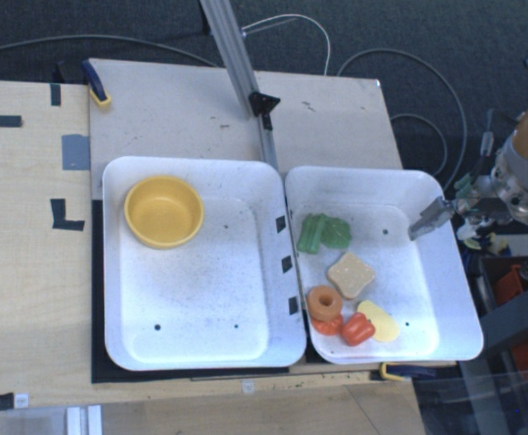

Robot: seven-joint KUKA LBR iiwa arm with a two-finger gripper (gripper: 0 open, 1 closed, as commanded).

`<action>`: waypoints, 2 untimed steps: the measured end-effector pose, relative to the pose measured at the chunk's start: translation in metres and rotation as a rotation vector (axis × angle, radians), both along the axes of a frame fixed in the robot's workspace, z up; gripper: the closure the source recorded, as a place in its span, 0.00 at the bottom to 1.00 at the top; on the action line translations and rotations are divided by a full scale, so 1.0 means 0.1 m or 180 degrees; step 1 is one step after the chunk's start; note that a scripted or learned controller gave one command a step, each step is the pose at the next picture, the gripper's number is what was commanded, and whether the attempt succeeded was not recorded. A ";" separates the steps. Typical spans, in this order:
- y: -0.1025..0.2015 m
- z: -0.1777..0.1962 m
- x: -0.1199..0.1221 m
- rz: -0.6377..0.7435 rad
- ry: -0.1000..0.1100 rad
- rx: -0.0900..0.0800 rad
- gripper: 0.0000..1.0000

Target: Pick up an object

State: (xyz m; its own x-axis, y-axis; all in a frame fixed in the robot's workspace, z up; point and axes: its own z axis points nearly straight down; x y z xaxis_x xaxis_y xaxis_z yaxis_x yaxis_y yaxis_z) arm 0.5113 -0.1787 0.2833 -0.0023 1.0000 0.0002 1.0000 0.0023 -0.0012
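Observation:
The right bin (427,270) holds a green toy vegetable (322,233), a tan bread slice (350,275), a brown doughnut (324,303), a red pepper (357,330) and a yellow piece (381,323). My gripper (424,222) hangs over the bin's right rim, well to the right of the bread and the green piece, with nothing seen between its tips. The arm's wrist sits at the far right of the camera view.
The left bin (200,324) contains a yellow bowl (163,211) in its back left corner. A slanted metal pole (236,53) rises behind the bins. Cables loop on the dark floor at the back right.

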 end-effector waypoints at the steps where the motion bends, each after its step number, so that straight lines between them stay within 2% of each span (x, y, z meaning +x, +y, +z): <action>1: 0.00 0.00 0.00 0.0000 0.0000 0.0000 0.00; 2: 0.04 -0.44 -0.03 -0.0003 0.0013 0.0001 0.00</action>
State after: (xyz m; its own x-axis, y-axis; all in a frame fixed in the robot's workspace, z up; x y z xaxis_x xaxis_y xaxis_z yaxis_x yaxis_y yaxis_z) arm 0.5079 -0.1745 0.2392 -0.0014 1.0000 0.0006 1.0000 0.0014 -0.0054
